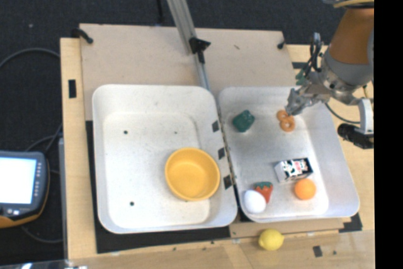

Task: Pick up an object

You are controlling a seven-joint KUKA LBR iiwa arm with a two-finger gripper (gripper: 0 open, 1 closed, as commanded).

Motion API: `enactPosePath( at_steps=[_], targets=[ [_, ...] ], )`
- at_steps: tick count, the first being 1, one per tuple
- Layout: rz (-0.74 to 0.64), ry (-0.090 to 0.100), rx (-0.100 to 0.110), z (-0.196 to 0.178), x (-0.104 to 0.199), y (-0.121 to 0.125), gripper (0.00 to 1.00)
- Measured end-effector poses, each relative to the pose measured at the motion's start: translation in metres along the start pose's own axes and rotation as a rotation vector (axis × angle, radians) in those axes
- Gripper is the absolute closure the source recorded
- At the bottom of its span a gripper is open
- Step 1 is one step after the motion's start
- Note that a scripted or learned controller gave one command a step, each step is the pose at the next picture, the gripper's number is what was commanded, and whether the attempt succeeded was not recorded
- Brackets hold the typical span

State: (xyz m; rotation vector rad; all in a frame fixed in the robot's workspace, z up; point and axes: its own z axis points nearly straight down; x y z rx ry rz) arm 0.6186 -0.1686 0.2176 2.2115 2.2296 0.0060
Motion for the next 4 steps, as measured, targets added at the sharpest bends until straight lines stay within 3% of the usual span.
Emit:
enactPosePath(
  at_steps=[1, 3, 4],
  targets=[
    [0.0, -0.001, 0.0, 0.0, 0.052, 0.021, 1.0],
    [0.0, 0.0, 0.0, -0.022, 0.165, 0.039, 1.0],
    [0.006, -0.002, 0.003, -0.013, 0.216, 0.048, 1.0]
  ],
)
